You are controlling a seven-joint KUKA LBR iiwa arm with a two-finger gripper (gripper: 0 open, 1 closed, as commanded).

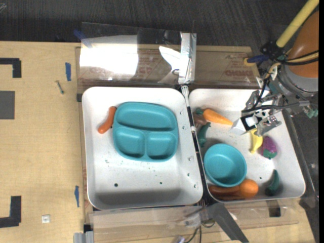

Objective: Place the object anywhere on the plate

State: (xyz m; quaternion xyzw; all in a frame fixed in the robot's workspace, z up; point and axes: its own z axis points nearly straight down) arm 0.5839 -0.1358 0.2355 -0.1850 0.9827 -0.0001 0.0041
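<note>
Our two-finger gripper hangs over the upper right part of the right shallow white bin, and we cannot tell how it is set; the black and white parts at its tip blur together, and we see nothing clearly caught there. Just beneath and beside it lie a small yellow banana-like toy and a purple round plastic fruit, either of which could be the object we are after, by our reading. A little to the left, an orange carrot-shaped toy rests against the bin's upper left corner. Nearer the front sit a teal round plastic bowl, an orange ball-like fruit and a dark green toy vegetable.

In the left shallow white bin lies the teal divided plastic plate, its three compartments bare. A slim orange-red sausage-shaped toy lies just beside the plate's left rim, on the bin floor rather than on the plate.

We judge the task barely begun: nothing stands on the plate, and the pick, the carry across the divider and the release are all left.
</note>
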